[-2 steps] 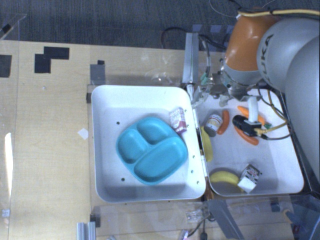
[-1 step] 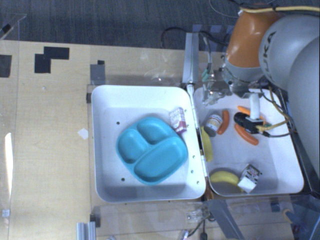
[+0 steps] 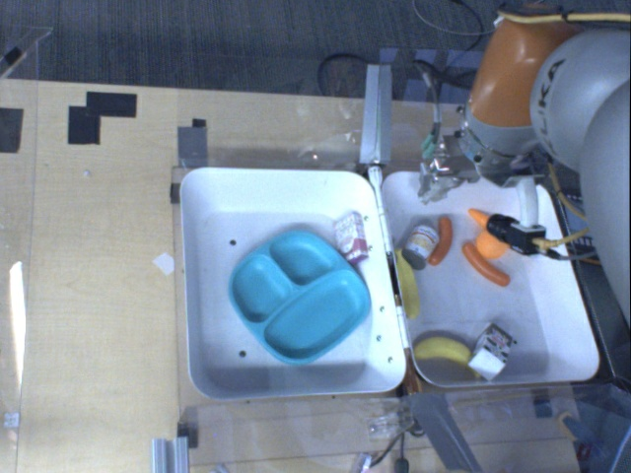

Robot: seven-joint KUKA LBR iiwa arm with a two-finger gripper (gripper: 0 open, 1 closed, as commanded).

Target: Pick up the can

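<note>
The can (image 3: 421,244) lies on its side in the right bin (image 3: 582,348), near the bin's left wall, with its pale end towards the camera. A red-orange sausage (image 3: 444,239) rests against its right side. My gripper (image 3: 434,177) hangs over the far left corner of the right bin, a short way behind the can and apart from it. Nothing shows at its tip.
The right bin also holds a second sausage (image 3: 487,265), an orange carrot (image 3: 479,219), two bananas (image 3: 442,350) (image 3: 407,290) and a small white and black box (image 3: 491,352). The left bin (image 3: 207,264) bears a blue divided plate (image 3: 301,295) and a small packet (image 3: 352,236).
</note>
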